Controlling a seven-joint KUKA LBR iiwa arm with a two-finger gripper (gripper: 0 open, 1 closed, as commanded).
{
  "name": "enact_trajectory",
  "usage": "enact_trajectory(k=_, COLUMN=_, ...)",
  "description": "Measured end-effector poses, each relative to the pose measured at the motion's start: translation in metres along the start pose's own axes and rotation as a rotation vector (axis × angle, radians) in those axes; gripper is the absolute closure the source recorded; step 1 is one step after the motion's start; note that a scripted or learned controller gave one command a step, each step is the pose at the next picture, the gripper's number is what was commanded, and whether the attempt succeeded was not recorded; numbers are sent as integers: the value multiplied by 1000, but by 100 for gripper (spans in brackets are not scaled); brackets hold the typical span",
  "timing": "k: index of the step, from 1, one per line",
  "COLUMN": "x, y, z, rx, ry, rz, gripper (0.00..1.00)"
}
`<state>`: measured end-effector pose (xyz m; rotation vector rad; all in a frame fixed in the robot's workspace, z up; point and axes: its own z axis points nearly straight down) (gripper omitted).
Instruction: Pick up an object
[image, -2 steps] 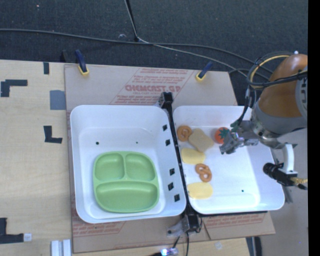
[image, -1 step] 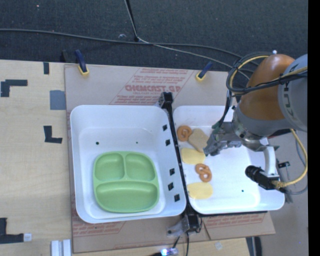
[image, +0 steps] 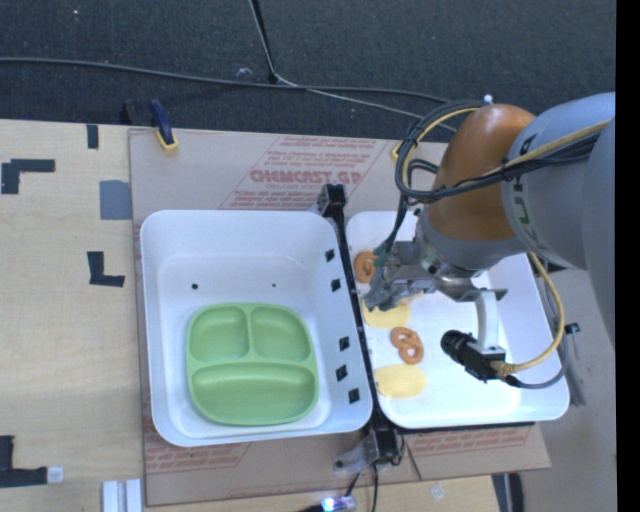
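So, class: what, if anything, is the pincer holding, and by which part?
It cannot be told. The pincer is low in the right bin, beside pretzel pieces and a yellow piece; no grip is visible.

Floor: I see dark grey carpet (image: 330, 45) across the top of my feed, behind the bench.
Cable: a thin black cable (image: 262, 40) runs over that carpet, meeting another that trails off to the left.
Bench: a pale wood top (image: 60, 330), marked on my left with dark tape pieces (image: 100, 268) in L and bar shapes.
Cardboard: a brown sheet (image: 290, 170) with red print lies on the bench under the bins.
Clamp: a blue and yellow clamp (image: 162, 128) grips the cardboard's far left corner.
Light: even and soft, with only faint shadows from what I can see.
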<state>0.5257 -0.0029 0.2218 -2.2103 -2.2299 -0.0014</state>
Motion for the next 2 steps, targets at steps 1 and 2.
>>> enact_trajectory(k=1, x=48, y=5, z=-7, rx=1, ry=-1, rz=2, gripper=100)
enact_trajectory(k=2, x=93, y=9, z=0, rx=1, ry=-2, rz=3, gripper=100)
